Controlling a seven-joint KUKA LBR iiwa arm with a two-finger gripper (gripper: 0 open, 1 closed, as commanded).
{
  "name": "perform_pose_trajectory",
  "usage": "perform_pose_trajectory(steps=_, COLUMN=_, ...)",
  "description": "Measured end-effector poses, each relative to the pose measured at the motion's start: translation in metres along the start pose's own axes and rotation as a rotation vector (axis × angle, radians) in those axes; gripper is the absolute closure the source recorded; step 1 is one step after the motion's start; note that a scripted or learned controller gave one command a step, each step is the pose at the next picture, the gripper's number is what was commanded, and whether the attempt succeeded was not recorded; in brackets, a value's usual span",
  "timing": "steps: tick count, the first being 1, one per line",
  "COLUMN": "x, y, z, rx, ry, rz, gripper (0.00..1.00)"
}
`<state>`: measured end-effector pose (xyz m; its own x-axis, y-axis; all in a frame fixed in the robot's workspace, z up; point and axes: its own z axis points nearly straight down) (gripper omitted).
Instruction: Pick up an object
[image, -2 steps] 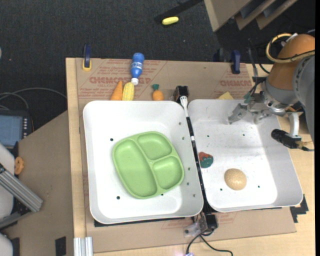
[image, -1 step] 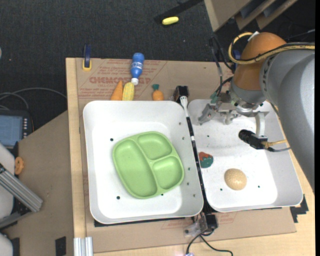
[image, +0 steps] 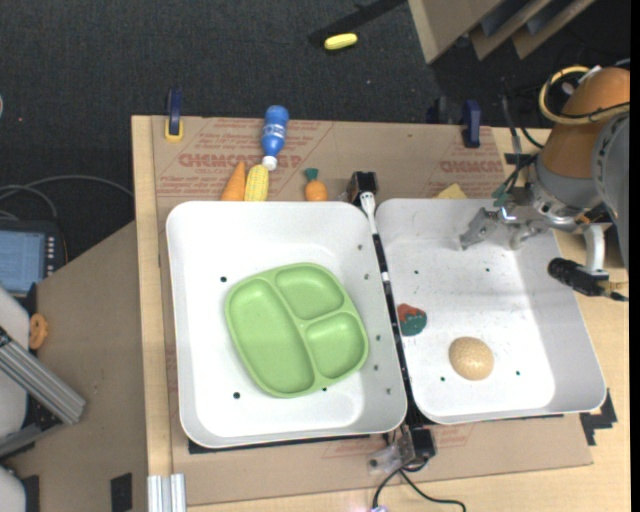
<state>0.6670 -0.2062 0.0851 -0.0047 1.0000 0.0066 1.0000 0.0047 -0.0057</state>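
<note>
One tabletop (image: 150, 300) carries two white bins. The left bin (image: 200, 250) holds one green divided plate (image: 295, 328). The right bin (image: 560, 340) holds one tan bread roll (image: 470, 358) and, near its left wall, one small red-and-teal toy (image: 411, 319). The tool (image: 490, 228) hangs over that bin's far end with nothing between its fingers; I cannot tell how wide they stand.

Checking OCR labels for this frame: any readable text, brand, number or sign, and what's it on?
Red print runs along the back strip of the cardboard sheet under the bins, in repeated blocks; too blurred to read for certain.
The blue and white bottle carries no text I can make out.
Nothing else legible.
</note>
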Motion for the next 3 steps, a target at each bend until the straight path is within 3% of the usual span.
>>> perform_pose_trajectory(steps=1, x=0.113, y=0.003, z=-0.061, rx=-0.013, ry=-0.002, rz=-0.006, gripper=0.00)
perform_pose_trajectory(steps=2, x=0.034, y=-0.051, z=0.005, rx=0.004, ry=-0.008, rz=0.012, gripper=0.00)
perform_pose_trajectory(steps=3, x=0.109, y=-0.009, z=0.001, rx=-0.011, ry=-0.006, rz=-0.002, gripper=0.00)
